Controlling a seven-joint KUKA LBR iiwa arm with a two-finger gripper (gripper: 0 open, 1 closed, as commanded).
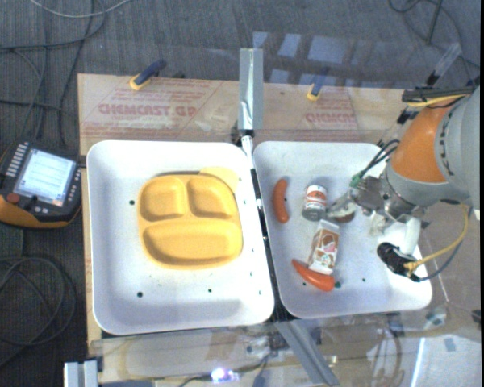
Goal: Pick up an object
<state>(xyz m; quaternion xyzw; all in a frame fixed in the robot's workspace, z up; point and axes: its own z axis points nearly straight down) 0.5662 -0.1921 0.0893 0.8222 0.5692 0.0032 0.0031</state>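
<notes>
**Gripper low in the right bin beside a small can**

The grey arm with its orange band (419,147) reached into the right white bin (403,297) from its right edge. The two-finger gripper (344,208) sat just beside the small red-and-white labelled can (315,201), near the bin's centre. Whether the jaws were released or clenched could not be told; nothing was visibly held. A slim orange sausage-shaped toy (281,199) lay toward the bin's left edge, a white labelled bottle (325,246) lay below the can, and a red-orange carrot-like toy (313,274) lay by the front edge. The left white bin (113,297) held a yellow compartment tray (191,219). The can would probably roll away if nudged sideways. The wrist hid the fingertips.
</notes>
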